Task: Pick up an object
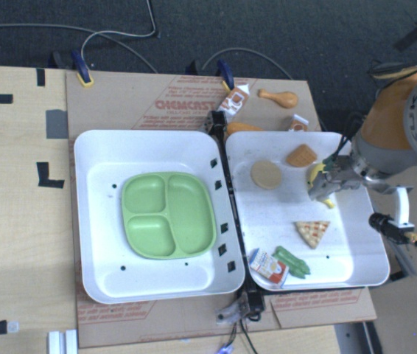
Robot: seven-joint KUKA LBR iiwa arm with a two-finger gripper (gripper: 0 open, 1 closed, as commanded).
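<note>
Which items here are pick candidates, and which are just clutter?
Candidates, in the right bin near the gripper:
round tan disc
orange piece
pizza slice
green pod
small carton

Lying about:
green divided plate, left bin
drumstick on the cardboard

Grey arm (400,142) at 3 o'clock, orange band (385,116) above wrist, thin black cable, metallic gripper (325,185).
</note>
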